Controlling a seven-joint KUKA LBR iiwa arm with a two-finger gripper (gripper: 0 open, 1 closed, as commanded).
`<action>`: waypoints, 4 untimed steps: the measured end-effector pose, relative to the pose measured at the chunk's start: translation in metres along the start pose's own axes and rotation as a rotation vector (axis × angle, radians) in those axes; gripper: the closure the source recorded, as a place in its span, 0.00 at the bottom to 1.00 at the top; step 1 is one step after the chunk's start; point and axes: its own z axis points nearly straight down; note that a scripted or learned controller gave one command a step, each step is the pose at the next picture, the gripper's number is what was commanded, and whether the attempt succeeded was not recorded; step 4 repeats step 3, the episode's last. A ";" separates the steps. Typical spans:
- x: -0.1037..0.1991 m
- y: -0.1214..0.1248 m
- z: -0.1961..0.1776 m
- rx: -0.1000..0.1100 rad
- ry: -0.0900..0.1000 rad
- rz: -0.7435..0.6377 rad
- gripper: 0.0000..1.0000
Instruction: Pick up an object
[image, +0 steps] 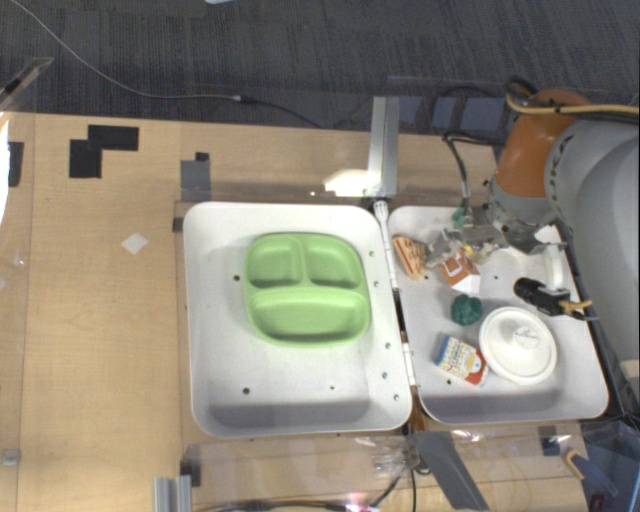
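Gripper (466, 238) is down by the packet (455, 266) in the right bin (500, 396), nothing looks lifted yet, can't tell if it's open or closed.

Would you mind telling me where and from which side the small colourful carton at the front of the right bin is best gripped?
I'd take the colourful carton across its two long edges, coming straight down from above. It lies flat on the floor of the right bin, and one short end sits close against the white round dish, so only the long edges look free.
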 end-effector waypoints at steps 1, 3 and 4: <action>0.000 0.000 -0.013 0.005 0.000 -0.006 1.00; 0.120 -0.008 -0.108 -0.029 -0.005 -0.084 1.00; 0.120 -0.008 -0.108 -0.029 -0.005 -0.084 1.00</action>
